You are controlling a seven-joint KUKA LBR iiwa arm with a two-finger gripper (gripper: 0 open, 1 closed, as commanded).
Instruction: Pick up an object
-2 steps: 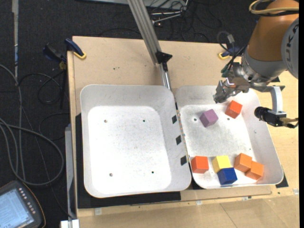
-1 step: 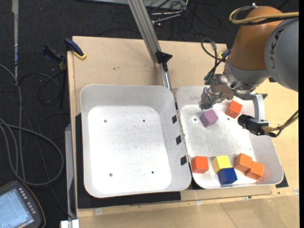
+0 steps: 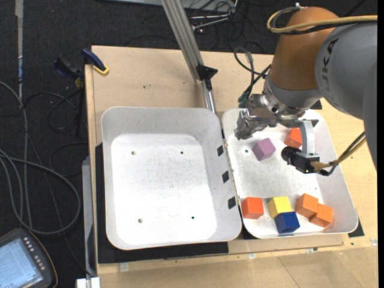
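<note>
Nearest us, we are seeing a blue block [image 3: 287,222] lying at the front of the right bin [image 3: 339,185], touching a yellow block [image 3: 279,206], with an orange block [image 3: 252,207] just to its left and two more orange blocks [image 3: 315,209] to its right. Further back, a purple block [image 3: 263,149] is lying just beside the tool [image 3: 245,126], which is hovering over the bin's back left corner (whether it is open or closed, we cannot tell). Another orange block [image 3: 294,138] is sitting behind the wrist. Beside it all, the left bin [image 3: 157,171] is resting on the table [image 3: 150,77].
</note>
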